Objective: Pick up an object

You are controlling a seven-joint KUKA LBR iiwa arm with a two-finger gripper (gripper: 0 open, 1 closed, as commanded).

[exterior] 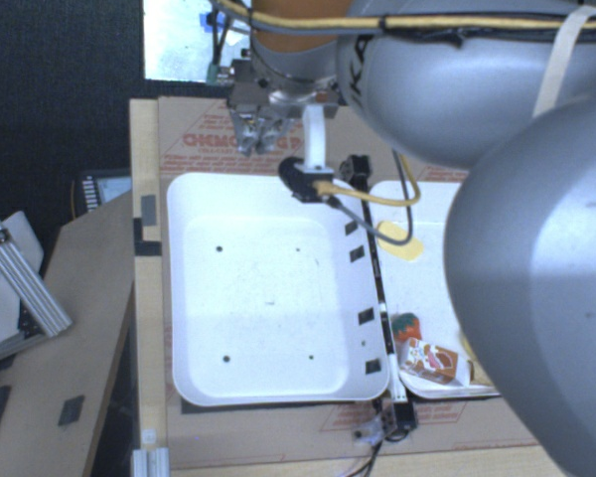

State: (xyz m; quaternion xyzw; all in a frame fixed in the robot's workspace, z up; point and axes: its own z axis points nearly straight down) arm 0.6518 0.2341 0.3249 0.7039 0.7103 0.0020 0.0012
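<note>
My gripper [259,135] hangs over the brown cardboard just beyond the far rim of the left white bin [184,266], with nothing visible in it. In the right bin [432,202] lies a flat yellow piece [403,242] near the divider. Close to that bin's front edge sits a small red and orange packet [429,359], with a green and orange bit [405,324] beside it. The grey arm covers most of the right bin.
Brown cardboard [194,137] with red print lies under both bins. A black strip with clips [370,286] runs along the seam between the bins. An aluminium rail [20,276] leans at the left, outside the bench.
</note>
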